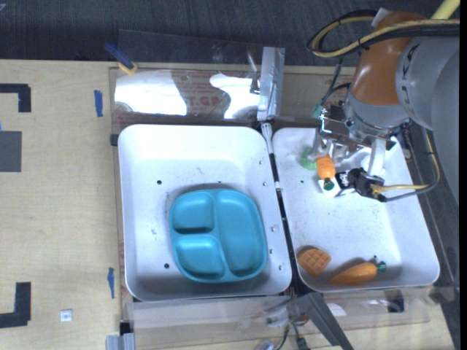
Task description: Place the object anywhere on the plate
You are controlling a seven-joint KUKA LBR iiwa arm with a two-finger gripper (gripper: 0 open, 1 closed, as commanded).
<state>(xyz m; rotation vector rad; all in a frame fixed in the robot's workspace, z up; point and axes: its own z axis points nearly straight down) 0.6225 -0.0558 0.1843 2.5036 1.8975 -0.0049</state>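
the end effector (330, 172) hangs over the right bin (408, 224), pinching a small orange object (325, 168). carrying it left onto the blue plate (217, 233) remains undone.

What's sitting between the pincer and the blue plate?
In the camera view, bare white bin floor and the two bins' adjoining rims lie between the pincer and the blue divided plastic plate.

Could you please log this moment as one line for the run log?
gripper: over right bin, small orange object at its tip | plate: left bin, bare | carrot, waffle piece: right bin front
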